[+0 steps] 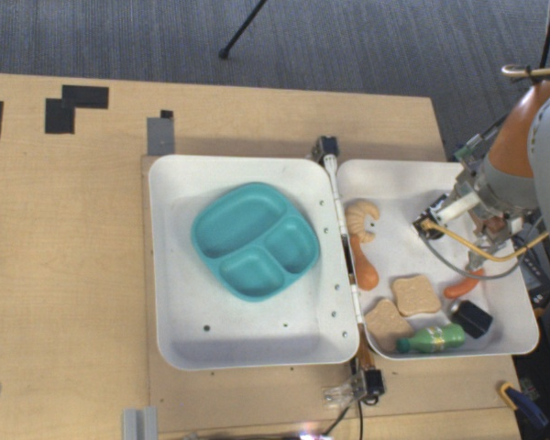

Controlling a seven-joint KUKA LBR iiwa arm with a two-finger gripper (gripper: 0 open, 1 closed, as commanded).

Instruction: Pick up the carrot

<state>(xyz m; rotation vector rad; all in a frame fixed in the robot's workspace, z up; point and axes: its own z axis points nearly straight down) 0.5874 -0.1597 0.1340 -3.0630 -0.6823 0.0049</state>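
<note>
- The bench point(64, 273) is pale wood and bears 2 shallow white bins side by side.
- The left bin point(179, 337) holds a teal plate point(255, 240) with 3 compartments, lying near its middle.
- The right bin point(394, 177) holds the food items and the arm's working end.
- The carrot point(363, 266) lies against the left wall of the right bin, its thick orange end toward the near side, just below a tan pastry point(361, 216).
- 2 slices of bread point(414, 293) lie near the bin's front, one beside the other, with a green bottle point(431, 339) on its side in front of them; any label on it is too small to read.
- A black block point(474, 318) sits by the bottle's right end, and a small orange piece point(461, 288) lies just above it.
- The gripper point(477, 232) hangs over the right part of the right bin, well apart from the carrot.
- Cables cover its tip, so I cannot tell how it is set or whether it has anything.
- No readable writing shows anywhere.
</note>
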